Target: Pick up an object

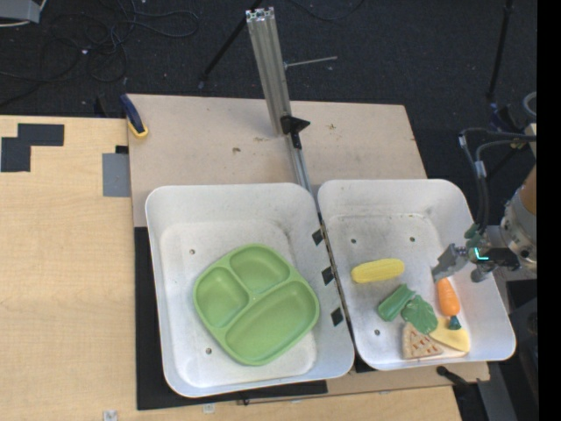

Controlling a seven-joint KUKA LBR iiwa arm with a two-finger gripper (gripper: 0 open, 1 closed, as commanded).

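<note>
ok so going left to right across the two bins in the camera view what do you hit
green divided plate → yellow corn → green toy → orange carrot → gripper

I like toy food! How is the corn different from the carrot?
The corn is yellow; the carrot is orange. The corn lies sideways mid-bin; the carrot points up-and-down near the right wall, just under the gripper. The corn looks longer. Both lie in the right bin.
</note>
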